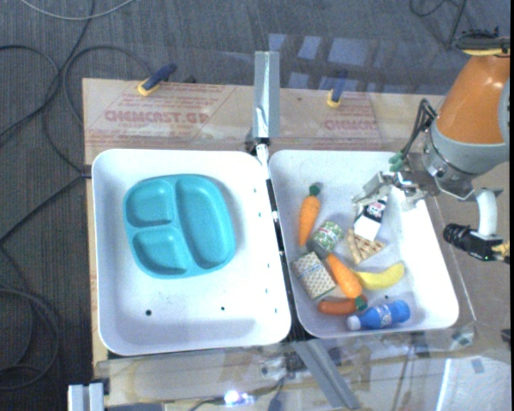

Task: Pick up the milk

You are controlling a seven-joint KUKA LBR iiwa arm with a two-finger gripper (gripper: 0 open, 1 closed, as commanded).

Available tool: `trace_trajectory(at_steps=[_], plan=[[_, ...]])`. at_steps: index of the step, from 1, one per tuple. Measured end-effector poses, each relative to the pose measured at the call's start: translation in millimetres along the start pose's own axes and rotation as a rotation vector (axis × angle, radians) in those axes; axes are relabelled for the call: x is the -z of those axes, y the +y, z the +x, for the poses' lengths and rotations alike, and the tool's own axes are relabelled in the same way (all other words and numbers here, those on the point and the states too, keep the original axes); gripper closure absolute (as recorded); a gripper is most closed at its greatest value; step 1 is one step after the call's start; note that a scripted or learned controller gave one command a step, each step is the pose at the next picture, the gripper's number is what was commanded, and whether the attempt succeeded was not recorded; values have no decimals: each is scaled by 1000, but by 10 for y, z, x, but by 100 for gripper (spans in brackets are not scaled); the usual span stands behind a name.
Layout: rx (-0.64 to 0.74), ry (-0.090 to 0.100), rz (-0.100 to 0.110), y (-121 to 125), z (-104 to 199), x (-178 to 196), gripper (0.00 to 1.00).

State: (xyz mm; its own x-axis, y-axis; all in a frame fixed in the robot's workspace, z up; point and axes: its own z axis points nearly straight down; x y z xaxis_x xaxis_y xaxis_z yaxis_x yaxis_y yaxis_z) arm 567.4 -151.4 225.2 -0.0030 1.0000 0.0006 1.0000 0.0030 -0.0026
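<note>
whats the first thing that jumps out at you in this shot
The bright blue divided plate lies alone in the left bin. The right bin holds a jumble of toy food: a carrot, a banana, a blue bottle. At that bin's upper right, the arm's orange band stands out, with the gripper just above the small milk carton.

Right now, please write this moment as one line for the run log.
task: pick up milk | gripper: over right bin, at milk carton | hold: not confirmed | left bin: blue divided plate
</note>
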Motion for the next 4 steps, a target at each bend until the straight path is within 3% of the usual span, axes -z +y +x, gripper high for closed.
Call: trace_trajectory(at_steps=[1,2,3,4], plan=[[153,-1,-3,181,-567,-1193,0],[261,-8,-11,481,-569,-1363,0],[345,18,18,1010,-630,-1357,0],[347,4,4,1034,-652,-1262,100]])
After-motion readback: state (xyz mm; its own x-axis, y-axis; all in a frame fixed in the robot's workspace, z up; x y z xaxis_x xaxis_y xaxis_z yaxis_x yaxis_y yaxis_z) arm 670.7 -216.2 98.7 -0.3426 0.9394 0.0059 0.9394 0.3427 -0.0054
